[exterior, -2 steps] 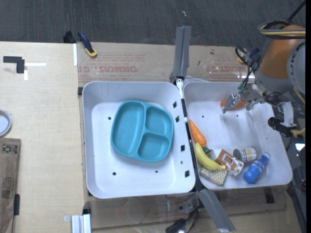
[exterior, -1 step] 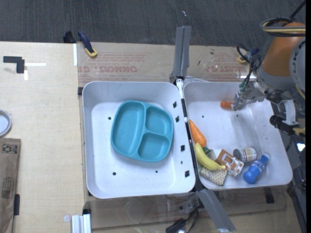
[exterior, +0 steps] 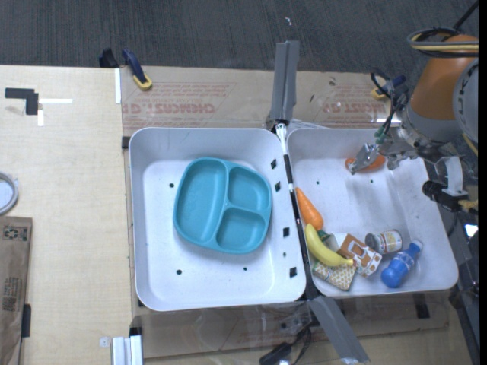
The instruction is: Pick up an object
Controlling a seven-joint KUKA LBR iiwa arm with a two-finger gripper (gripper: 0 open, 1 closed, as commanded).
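Fingers (exterior: 368,158) over the far part of the right bin (exterior: 426,280).
An orange thing (exterior: 359,163) lies at the tips; open or closed, I cannot tell.

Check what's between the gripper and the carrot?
Camera view: bare white floor of the right bin separates the gripper from the carrot.

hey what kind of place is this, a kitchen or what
Likely a robot lab bench, not a kitchen: a robot arm reaches over two white bins, and what looks like toy food, such as a banana, lies in one.
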